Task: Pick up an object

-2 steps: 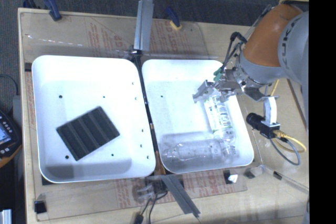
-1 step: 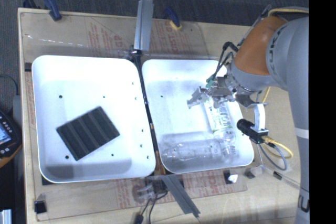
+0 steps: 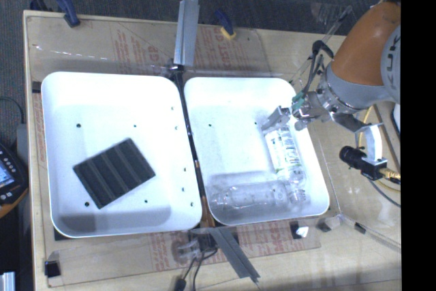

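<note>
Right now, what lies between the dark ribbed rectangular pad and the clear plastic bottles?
In the camera view, only bare white bin floor and the two bins' adjoining rims separate the dark ribbed rectangular pad from the clear plastic bottles.

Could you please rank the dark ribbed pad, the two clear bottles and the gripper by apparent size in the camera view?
1. dark ribbed pad
2. lying clear bottle and labelled clear bottle: too alike to rank
3. gripper, smallest
</note>
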Robot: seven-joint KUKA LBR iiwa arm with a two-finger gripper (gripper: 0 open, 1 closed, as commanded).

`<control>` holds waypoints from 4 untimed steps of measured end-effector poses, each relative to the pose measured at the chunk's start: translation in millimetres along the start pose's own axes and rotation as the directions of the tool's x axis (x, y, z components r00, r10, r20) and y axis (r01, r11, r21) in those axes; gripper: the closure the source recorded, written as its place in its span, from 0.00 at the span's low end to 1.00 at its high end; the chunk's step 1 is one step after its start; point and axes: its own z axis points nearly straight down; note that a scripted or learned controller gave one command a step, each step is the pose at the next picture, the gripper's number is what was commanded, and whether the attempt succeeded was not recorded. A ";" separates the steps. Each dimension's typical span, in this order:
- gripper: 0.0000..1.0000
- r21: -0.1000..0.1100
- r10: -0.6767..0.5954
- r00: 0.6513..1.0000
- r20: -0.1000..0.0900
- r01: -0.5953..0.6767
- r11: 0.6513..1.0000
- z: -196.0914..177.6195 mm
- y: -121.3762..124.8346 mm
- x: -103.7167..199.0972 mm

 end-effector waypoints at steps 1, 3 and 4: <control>0.00 0.005 -0.026 1.000 -0.002 0.026 1.000 70.3 33.9 -3.8; 0.00 0.001 0.002 1.000 0.000 -0.002 1.000 61.1 21.4 0.1; 0.00 0.006 0.181 0.983 -0.003 -0.181 0.983 85.1 19.7 -3.3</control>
